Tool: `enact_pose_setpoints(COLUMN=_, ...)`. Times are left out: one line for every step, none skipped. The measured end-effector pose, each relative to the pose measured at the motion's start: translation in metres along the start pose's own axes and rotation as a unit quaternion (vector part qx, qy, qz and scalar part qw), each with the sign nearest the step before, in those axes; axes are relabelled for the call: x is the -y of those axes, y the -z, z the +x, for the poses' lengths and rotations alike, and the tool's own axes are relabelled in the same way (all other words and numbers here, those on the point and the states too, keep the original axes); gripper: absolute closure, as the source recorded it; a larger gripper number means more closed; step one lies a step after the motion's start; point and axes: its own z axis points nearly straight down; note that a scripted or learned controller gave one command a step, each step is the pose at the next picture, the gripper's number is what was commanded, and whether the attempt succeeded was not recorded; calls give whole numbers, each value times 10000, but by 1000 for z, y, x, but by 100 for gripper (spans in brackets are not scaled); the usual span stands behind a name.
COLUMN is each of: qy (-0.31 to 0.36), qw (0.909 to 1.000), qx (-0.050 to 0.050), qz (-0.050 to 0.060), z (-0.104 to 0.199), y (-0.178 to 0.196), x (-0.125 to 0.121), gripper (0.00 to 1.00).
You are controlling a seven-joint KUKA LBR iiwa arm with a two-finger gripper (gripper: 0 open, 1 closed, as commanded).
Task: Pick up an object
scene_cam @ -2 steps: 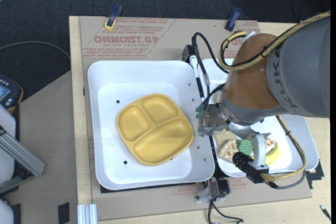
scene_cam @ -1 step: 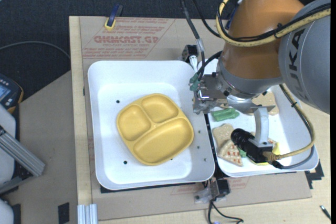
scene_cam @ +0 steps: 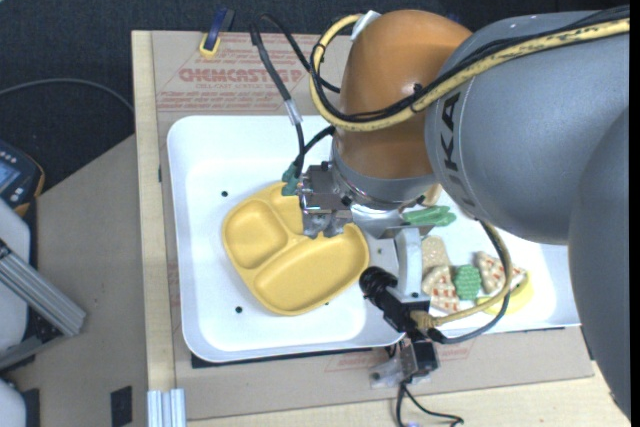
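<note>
One grey arm [scene_cam: 540,115] with its orange band fills the right of the view, reaching down over the seam between the two white bins. The left bin [scene_cam: 195,215] sits on the cardboard-covered surface [scene_cam: 150,115] and holds a yellow divided tray [scene_cam: 285,260], lying flat with its compartments facing up. The right bin [scene_cam: 545,310] holds a few small toy-food pieces [scene_cam: 462,280], tan with green patches, well clear of the tray.

The pincer [scene_cam: 318,207] hangs over the tray's upper right edge, just under the wrist; whether it is spread or pressed together I cannot tell, because the wrist body and cabling cover it, and nothing can be made out between its tips.

The tray looks like the likely target. To do this step well, the pincer should straddle a thin wall, either the outer rim or a divider ridge, since the broad curved floor offers nothing to pinch. Come down squarely, close firmly, then lift slowly: a rim grasp this far off-centre will likely let the tray swing or slip.
</note>
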Motion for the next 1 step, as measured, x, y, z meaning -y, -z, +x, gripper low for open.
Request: enact_pose_setpoints(qy=-70, qw=10000, qx=21, qz=-7, z=-50, y=-29, x=-27, gripper=100)
